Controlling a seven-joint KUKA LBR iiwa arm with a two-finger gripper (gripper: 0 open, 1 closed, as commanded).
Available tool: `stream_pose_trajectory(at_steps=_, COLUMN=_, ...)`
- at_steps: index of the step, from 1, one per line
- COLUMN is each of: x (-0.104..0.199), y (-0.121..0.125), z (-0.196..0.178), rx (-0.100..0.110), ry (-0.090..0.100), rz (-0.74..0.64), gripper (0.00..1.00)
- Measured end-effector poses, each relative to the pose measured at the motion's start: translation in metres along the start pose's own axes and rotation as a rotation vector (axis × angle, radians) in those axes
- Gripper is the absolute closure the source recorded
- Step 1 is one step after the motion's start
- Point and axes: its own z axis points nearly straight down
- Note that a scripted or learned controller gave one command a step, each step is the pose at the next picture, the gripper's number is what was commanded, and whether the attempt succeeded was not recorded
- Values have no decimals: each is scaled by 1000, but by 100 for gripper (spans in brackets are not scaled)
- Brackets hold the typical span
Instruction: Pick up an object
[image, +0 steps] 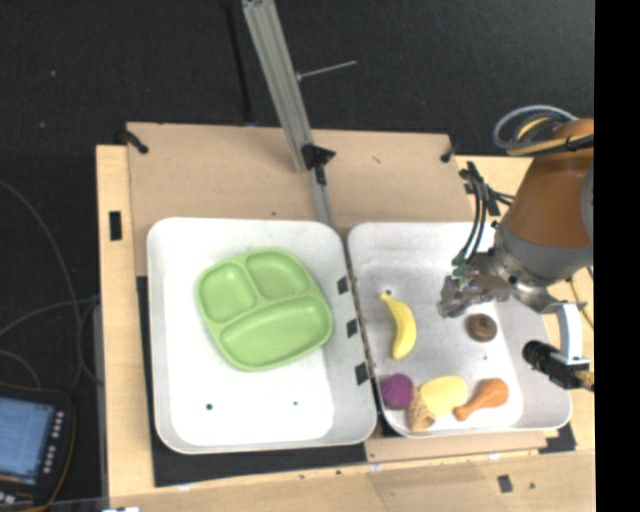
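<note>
Free room left of banana (401, 326).

A light wooden surface (250, 170) fills the middle of the frame. Two shallow white bins lie directly on it, side by side and touching at the centre: the left bin (180, 400) in the lower left part and the right bin (400, 250) in the lower right part. A grey metal post (285, 90) rises from the upper centre of the surface.
</note>
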Motion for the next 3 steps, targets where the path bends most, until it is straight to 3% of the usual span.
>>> stream_pose_trajectory(at_steps=2, x=104, y=22, z=-20, rx=-1, ry=1, rz=-1, gripper=100)
stream_pose_trajectory(at_steps=3, x=157, y=31, z=-9, rx=1, ry=0, rz=0, gripper=100)
